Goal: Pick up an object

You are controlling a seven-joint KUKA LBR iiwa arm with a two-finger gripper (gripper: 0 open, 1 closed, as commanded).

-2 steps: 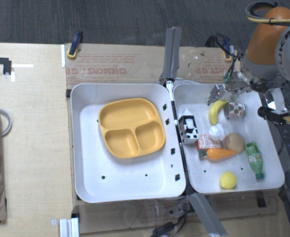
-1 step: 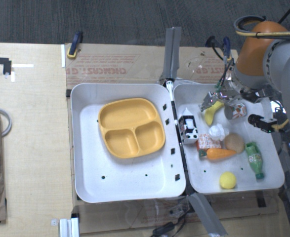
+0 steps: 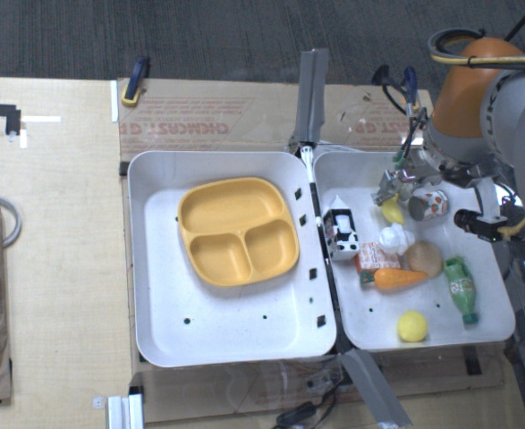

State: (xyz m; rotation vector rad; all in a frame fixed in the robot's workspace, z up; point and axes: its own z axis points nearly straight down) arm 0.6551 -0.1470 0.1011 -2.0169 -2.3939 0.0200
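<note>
Several items crowd the gripper, jaw state unclear, so you should centre over the yellow piece at six o'clock.

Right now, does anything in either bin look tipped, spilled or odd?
The green bottle lies on its side near the right bin's right wall. The yellow divided plate sits askew in the left bin. Nothing looks spilled.

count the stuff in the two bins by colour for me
Yellow: 3, the divided plate, a ball, a small piece by the pincer
Orange: 1, carrot
Green: 1, bottle
Black and white: 1, cow carton
Tan: 1, potato
White with red: 2, cup, packet
White: 1, small lump
Total: 10
</note>
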